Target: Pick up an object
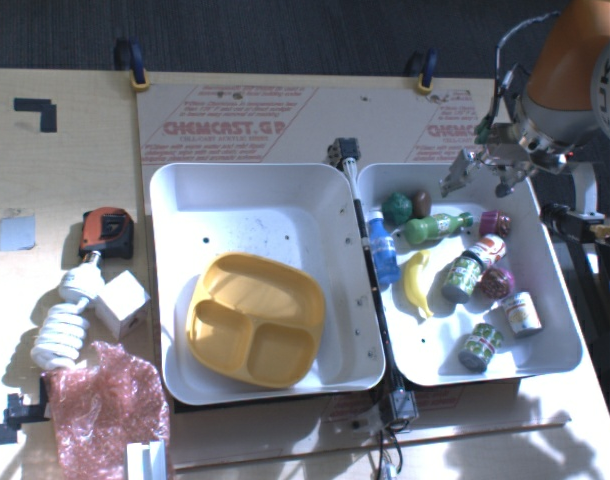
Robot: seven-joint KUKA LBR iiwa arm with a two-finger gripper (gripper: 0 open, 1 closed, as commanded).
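Your counter (pixel 65 168) carries two white bins; the tool (pixel 490 175), fingers spread apart and holding nothing, hovers over the right bin's (pixel 560 268) far edge (crowded). Bring it down over the green bottle (pixel 432 228).

The pale table (pixel 65 178) carries two white bins side by side, the left bin (pixel 175 208) and the right bin (pixel 560 298); a printed board (pixel 235 118) lies behind them. Left of the bins lie a tape measure (pixel 109 232), a spiral bulb (pixel 63 328), a white cube (pixel 122 301) and pink wrap (pixel 105 403).
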